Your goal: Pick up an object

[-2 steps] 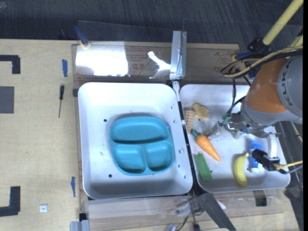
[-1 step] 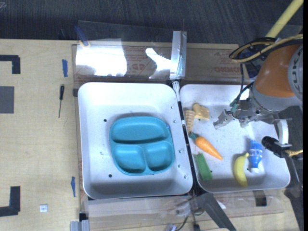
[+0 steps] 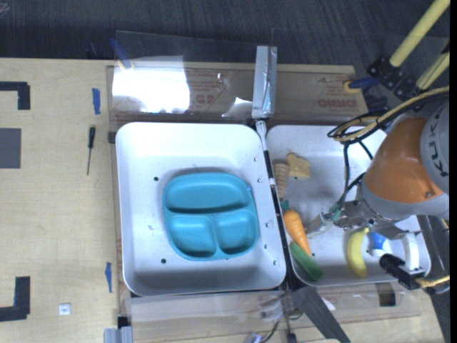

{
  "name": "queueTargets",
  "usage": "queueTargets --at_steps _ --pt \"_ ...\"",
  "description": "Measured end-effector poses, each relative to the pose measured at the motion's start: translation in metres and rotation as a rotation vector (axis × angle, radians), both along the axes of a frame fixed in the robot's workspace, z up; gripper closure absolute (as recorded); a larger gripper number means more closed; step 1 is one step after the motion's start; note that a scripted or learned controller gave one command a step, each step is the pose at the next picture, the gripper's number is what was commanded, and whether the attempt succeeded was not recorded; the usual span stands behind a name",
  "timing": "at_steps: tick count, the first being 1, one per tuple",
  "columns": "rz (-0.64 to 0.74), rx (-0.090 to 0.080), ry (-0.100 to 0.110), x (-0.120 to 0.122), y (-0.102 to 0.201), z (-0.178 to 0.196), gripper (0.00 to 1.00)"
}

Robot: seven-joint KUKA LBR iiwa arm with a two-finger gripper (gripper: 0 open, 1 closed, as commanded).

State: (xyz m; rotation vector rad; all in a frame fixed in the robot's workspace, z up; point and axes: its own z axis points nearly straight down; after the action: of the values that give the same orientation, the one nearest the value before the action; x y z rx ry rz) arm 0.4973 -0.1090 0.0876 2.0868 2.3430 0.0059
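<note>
Two shallow white bins sit side by side on the wooden bench (image 3: 50, 191). The left bin (image 3: 136, 156) holds a blue divided plate (image 3: 211, 213), lying flat near its middle with three compartments facing up. The right bin (image 3: 325, 145) holds the loose objects: a toy carrot (image 3: 296, 232) lies along the bin's left wall, orange body pointing up the view and its green top (image 3: 307, 264) toward the near edge; a tan, ridged piece (image 3: 294, 168) rests further back, apart from the carrot; a yellow banana-like object (image 3: 355, 252) stands near the bin's front, just beside a small blue and white item (image 3: 376, 245). The grey arm with its orange band (image 3: 403, 166) reaches in from the right and hangs over the right bin. The gripper (image 3: 341, 216) is low between the carrot and the yellow object, close to both, but the wrist and cables cover it, so whether the fingers are apart or together cannot be told, and nothing can be seen between them. A screwdriver (image 3: 91, 145) lies on the bench left of the bins
</note>
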Motion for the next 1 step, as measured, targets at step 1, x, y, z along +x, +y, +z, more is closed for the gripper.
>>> queueTargets --at_steps 1 --pt "0.177 -0.002 -0.001 0.0467 -0.0342 0.0001 0.00"
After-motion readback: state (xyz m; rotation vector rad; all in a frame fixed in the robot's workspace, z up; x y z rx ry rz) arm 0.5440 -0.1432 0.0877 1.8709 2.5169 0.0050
